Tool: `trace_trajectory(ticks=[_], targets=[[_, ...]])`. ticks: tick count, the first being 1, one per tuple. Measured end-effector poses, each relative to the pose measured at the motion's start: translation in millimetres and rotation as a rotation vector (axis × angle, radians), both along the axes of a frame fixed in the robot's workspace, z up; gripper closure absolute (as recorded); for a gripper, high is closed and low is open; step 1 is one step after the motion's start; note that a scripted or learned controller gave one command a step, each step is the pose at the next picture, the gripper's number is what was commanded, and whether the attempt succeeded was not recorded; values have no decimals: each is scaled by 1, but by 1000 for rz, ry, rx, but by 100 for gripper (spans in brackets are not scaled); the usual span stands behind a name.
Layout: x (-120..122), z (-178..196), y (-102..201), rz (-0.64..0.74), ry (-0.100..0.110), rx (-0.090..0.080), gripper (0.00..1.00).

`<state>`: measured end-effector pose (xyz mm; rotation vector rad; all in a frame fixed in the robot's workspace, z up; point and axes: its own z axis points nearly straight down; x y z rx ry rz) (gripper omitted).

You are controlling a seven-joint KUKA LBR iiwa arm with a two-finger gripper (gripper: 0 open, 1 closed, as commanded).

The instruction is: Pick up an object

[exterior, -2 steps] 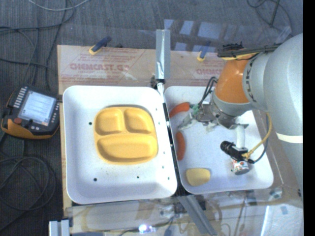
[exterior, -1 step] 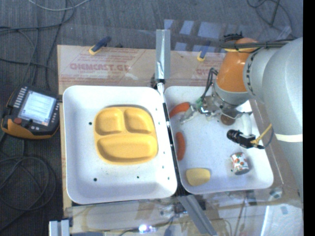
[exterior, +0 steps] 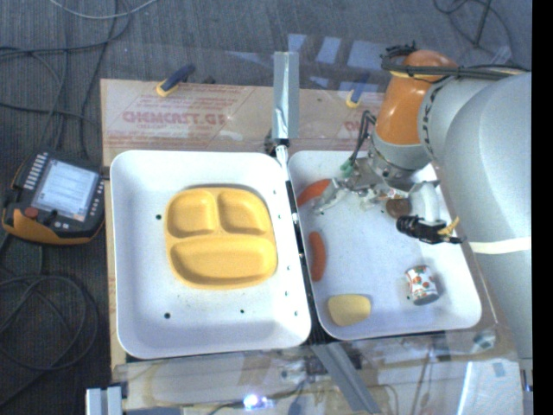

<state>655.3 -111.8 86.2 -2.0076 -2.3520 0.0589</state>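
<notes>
Pendant [exterior: 54,197]: lies off the bench at far left, screen lit, no part in the pick.
Left bin [exterior: 138,318]: holds a yellow divided tray [exterior: 221,236], roughly centred, well apart from the arm.
Divider [exterior: 297,232]: the two bins' rims meet here; the nearest targets lie just right of it.
Right bin [exterior: 380,318]: carries the loose objects.
Upper sausage [exterior: 312,190]: orange-red, tilted, near the bin's top-left corner, just beside the fingertips.
Lower sausage [exterior: 317,255]: upright along the left wall, apart from the others.
Yellow lump [exterior: 349,309]: near the front wall (looks soft, a sponge or bread piece).
Patterned cup [exterior: 420,284]: small, on its side toward the right.
Gripper [exterior: 341,188]: low over the bin's upper part, reaching leftward; the fingers look spread, with nothing between them.
Step in hand: judged an approach to the upper sausage, not yet grasped.
Doing it well: centre the fingers across the sausage's narrow width, descend fully to the bin floor, keep clear of the bin wall (it crowds the left side), then close before lifting.
</notes>
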Motion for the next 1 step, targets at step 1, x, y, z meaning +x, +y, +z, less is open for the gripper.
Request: trace_trajectory(ticks=[1], targets=[[-43,96,-72,107,-58,-2,0]])
